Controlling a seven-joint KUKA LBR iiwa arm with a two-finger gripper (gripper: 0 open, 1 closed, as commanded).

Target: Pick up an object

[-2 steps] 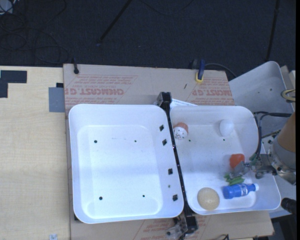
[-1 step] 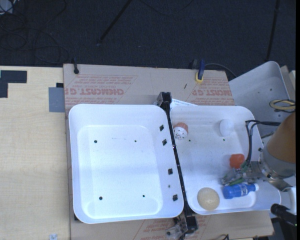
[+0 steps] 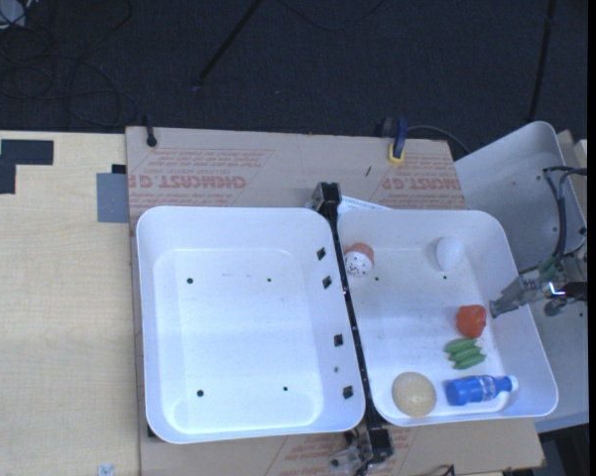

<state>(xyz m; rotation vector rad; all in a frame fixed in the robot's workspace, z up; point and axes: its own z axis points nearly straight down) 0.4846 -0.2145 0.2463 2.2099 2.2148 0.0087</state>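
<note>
The right bin (image 3: 516, 266) holds several small objects. A red round piece (image 3: 470, 319) lies near its right wall, with a green pod-like piece (image 3: 464, 352) just below it. A blue bottle (image 3: 480, 389) lies on its side in the front right corner, next to a cream ball (image 3: 414, 393). A white-and-orange speckled ball (image 3: 358, 260) rests by the divider, and a white round object (image 3: 448, 253) sits toward the back. My gripper (image 3: 506, 302) hangs over the bin's right rim, just right of the red piece, with nothing seen in it.
The left bin (image 3: 159, 266) stands beside the right one, joined by a black divider strip (image 3: 339, 305). Both rest on a cardboard sheet (image 3: 228, 172) on the wooden bench. The arm's grey body (image 3: 526, 172) reaches in at the right.
</note>
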